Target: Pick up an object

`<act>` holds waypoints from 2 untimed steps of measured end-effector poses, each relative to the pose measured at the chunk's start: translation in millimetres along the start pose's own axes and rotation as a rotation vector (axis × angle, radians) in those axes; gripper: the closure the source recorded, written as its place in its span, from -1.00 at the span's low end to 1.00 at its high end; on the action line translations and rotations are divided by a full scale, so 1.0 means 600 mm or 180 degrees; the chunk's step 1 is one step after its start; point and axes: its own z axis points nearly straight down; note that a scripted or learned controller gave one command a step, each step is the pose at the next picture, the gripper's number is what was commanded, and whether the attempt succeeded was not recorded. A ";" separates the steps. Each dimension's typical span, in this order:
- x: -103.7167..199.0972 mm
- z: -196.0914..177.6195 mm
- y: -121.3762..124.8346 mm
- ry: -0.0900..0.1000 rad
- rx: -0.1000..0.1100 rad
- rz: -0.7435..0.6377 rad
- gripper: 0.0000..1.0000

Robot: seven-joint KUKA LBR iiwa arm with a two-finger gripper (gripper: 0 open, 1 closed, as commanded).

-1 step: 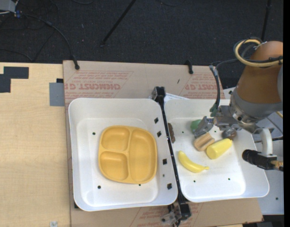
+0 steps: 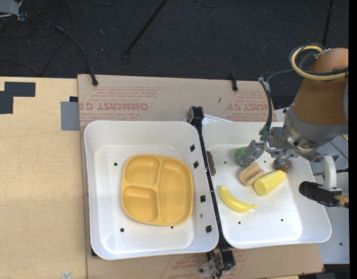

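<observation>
Jaws over right white bin [image 2: 295,228], cardboard beneath.

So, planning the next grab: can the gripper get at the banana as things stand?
Probably yes. The banana lies alone on the right bin's floor, top bare, apart from the yellow block, and the gripper hangs just beyond it.

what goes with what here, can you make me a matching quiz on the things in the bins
Things:
1. plate
2. banana
3. green object
4. tan block

Places:
A. right bin, nearest the front edge
B. left bin
C. right bin, farthest back, by the gripper
D. right bin, touching the yellow cylinder

Pairs: 1-B, 2-A, 3-C, 4-D
</observation>
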 end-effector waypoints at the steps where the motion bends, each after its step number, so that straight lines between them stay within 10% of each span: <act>1: 0.010 0.075 -0.006 0.0005 0.0020 0.0000 -1.00; 2: 0.007 0.177 0.003 0.0005 0.0024 0.0004 -1.00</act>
